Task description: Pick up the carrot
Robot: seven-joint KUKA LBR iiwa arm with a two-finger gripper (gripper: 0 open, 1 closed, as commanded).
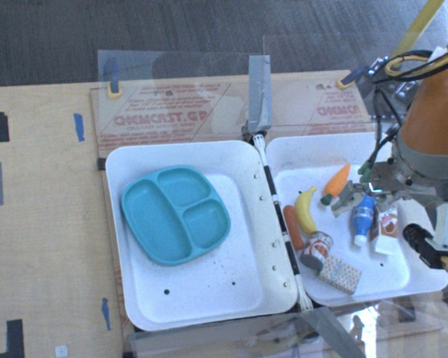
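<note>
Where the arm ends: the gripper (346, 198) hangs low in the right bin (284, 156), just beside the carrot (336, 180); whether it is released or clenched I cannot tell.
Carrot: lies tilted, right of the banana (306, 208), left of the blue bottle (362, 220).
Grasp advice: straddle the carrot's middle, away from the bottle.
Surface: wooden bench (45, 248); left of the carrot, a blue plate (176, 213) in the other bin.

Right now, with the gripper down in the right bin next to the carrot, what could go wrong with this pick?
The carrot lies tilted, close to the banana and the blue bottle, so the gripper could knock or catch a neighbour instead. It sits toward the carrot's lower end, so a grasp there may slip.
</note>
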